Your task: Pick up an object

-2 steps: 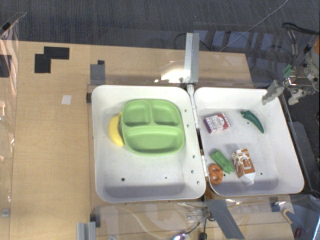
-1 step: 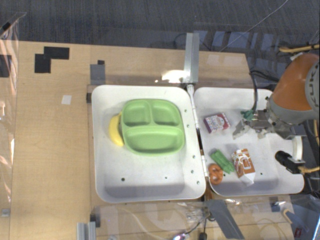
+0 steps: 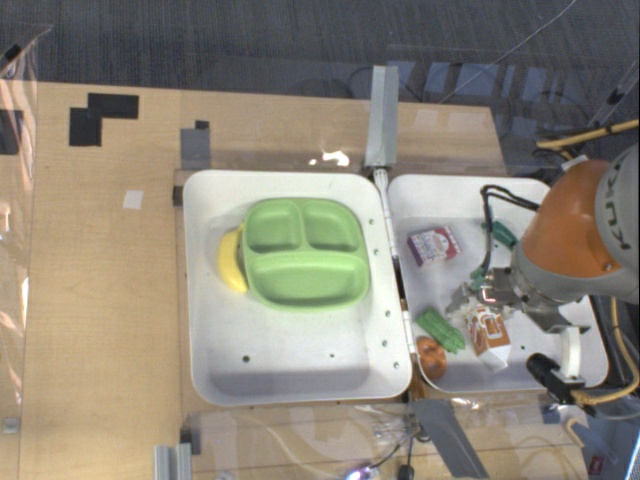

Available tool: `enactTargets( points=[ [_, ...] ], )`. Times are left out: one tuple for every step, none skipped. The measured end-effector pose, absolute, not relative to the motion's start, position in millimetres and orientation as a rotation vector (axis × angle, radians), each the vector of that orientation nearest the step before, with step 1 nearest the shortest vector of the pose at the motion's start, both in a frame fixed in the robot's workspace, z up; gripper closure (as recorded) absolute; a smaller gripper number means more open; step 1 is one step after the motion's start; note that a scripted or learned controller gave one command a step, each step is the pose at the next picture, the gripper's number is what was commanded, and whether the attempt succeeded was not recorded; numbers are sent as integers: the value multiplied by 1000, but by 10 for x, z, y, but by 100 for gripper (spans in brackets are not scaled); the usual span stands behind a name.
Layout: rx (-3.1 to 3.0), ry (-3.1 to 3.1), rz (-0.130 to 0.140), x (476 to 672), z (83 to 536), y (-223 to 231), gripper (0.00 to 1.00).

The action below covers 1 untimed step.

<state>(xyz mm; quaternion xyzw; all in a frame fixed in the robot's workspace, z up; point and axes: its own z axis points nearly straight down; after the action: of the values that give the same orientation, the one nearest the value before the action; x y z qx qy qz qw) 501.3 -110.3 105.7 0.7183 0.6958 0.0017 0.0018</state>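
Observation:
My gripper (image 3: pixel 487 306) hangs low in the right bin (image 3: pixel 440 193), just under the arm's orange band (image 3: pixel 565 233), right above an orange and white packet (image 3: pixel 489 335) and a crumpled silvery wrapper (image 3: pixel 466 298). A green object (image 3: pixel 441 329) lies to its left, with a small orange item (image 3: pixel 431 353) below that at the bin's near edge. A maroon and white packet (image 3: pixel 433 244) lies farther back. Nothing shows between the fingers.
The left bin (image 3: pixel 210 358) holds a green divided tray (image 3: pixel 303 252) with a yellow banana-like object (image 3: pixel 231 260) tucked at its left side. A metal divider post (image 3: pixel 381 118) rises behind the two bins. Black cables (image 3: pixel 497 203) loop near the arm.

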Motion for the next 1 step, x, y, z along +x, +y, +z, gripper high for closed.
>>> enactTargets(
  points=[
    [2251, 2183, 10, 5030, 1164, -1096, 100]
  ],
)
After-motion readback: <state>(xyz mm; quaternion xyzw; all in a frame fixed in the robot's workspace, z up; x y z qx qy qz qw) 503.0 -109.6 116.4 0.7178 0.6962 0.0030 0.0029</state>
